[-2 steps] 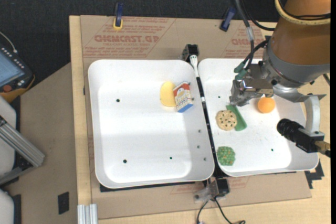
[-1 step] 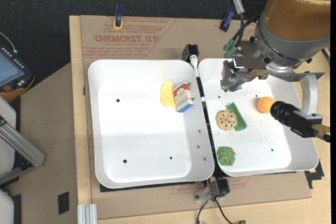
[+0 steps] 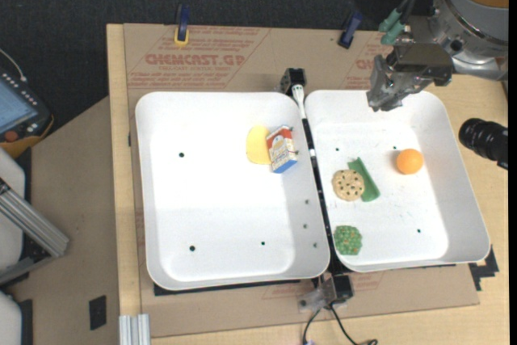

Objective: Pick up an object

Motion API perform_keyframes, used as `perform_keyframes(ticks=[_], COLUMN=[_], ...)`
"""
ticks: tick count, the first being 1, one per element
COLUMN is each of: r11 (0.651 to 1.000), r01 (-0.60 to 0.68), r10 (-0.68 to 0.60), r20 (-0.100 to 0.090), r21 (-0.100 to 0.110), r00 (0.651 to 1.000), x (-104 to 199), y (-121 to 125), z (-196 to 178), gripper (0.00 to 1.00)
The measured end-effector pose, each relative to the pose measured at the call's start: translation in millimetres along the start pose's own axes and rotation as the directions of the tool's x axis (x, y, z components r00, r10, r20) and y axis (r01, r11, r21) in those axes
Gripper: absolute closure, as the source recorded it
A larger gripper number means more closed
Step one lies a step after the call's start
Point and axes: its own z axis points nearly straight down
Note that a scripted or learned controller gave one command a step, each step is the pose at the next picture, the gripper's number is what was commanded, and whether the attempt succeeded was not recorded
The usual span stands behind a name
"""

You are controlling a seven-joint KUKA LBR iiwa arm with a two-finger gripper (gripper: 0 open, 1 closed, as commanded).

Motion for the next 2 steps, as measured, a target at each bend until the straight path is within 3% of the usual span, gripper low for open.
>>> perform_keyframes(ticks=[1,2], r11=[1.0,1.0], r01=[0.001,0.002], r10=[-0.001,-0.002], r20=[0.002,0.001], r21=[0.018,0.008], r00=[1.0,1.0], x=[26,52], y=[-2,-1], z=[64,50], gripper=[1.0,1.0])
